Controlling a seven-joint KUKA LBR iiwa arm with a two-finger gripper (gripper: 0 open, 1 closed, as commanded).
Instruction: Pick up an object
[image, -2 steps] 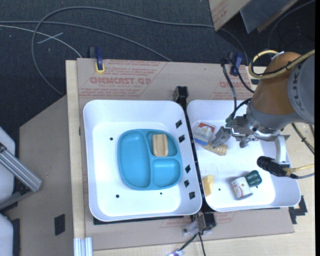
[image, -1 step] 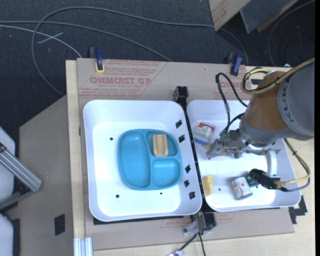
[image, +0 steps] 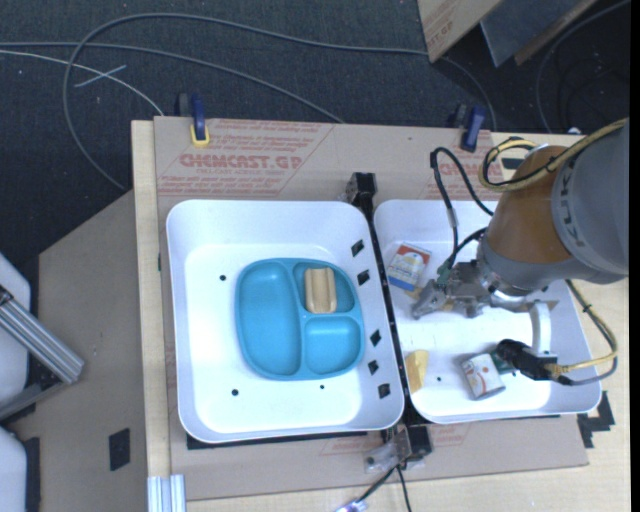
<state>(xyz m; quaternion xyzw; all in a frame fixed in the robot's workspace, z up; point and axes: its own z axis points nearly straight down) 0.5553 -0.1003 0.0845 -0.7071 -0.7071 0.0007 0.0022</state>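
**Claw low in the right bin, nothing gripped yet**

At the left of the counter (image: 150, 300) sits the left bin (image: 200, 390), and in its middle lies a blue divided plate (image: 270, 320). A tan block (image: 320, 290) rests in the plate's upper right compartment, at about one o'clock from the plate's centre.

Across the central divide, the right bin (image: 440, 405) holds three small things. A red-and-white packet (image: 408, 266) lies near its upper left. A pale yellow piece (image: 416, 368) sits at the lower left, close to the bin's wall. A small white-and-red box (image: 482, 375) lies at the bottom, just beside a black connector on the cable.

The arm (image: 580, 210) reaches in from the right, and the claw (image: 440, 295) hangs low over the right bin's floor, pointing toward nine o'clock. Whether its fingers are spread or pressed together cannot be told from this angle, and nothing is visible between them.

This looks like the approach step of the pick, with no object chosen for certain. The packet is nearest, at about eleven o'clock from the claw and just beside it; the yellow piece lies at seven o'clock, the box at five o'clock, both a little farther. The next move calls for settling over one of them, likely the packet, and descending squarely before closing.
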